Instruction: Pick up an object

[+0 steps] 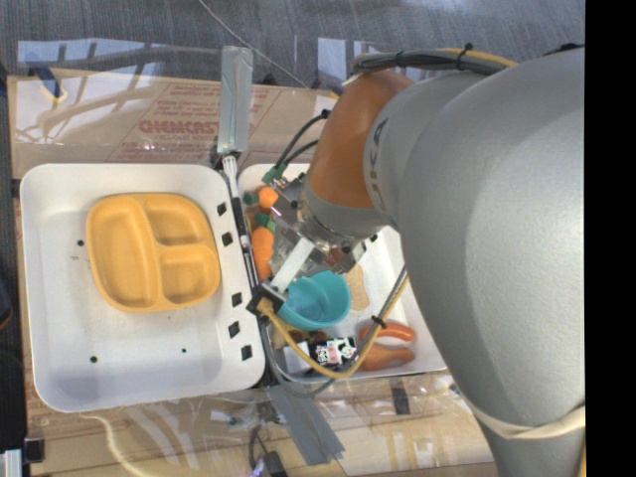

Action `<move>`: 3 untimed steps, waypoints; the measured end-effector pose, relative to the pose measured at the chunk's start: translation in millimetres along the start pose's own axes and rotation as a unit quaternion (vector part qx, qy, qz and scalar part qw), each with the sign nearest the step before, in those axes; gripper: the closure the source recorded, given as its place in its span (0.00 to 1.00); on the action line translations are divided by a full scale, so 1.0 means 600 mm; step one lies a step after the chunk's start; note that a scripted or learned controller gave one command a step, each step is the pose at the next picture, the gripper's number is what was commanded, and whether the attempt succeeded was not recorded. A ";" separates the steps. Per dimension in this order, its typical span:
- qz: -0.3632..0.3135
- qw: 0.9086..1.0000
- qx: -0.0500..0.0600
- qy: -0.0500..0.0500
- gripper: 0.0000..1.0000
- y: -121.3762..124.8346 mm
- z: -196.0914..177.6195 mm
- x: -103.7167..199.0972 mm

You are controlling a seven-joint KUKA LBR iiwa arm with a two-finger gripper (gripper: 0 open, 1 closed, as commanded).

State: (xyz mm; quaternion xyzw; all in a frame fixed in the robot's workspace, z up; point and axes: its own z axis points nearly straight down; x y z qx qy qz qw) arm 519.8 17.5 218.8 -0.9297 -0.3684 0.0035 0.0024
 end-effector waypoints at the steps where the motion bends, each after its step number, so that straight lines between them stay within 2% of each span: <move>1: -0.071 0.997 -0.001 0.000 1.00 -0.018 0.006 -0.084; 2: -0.135 0.991 -0.002 0.001 1.00 -0.233 -0.046 0.153; 3: 0.057 0.998 -0.004 0.004 1.00 -0.296 -0.191 0.176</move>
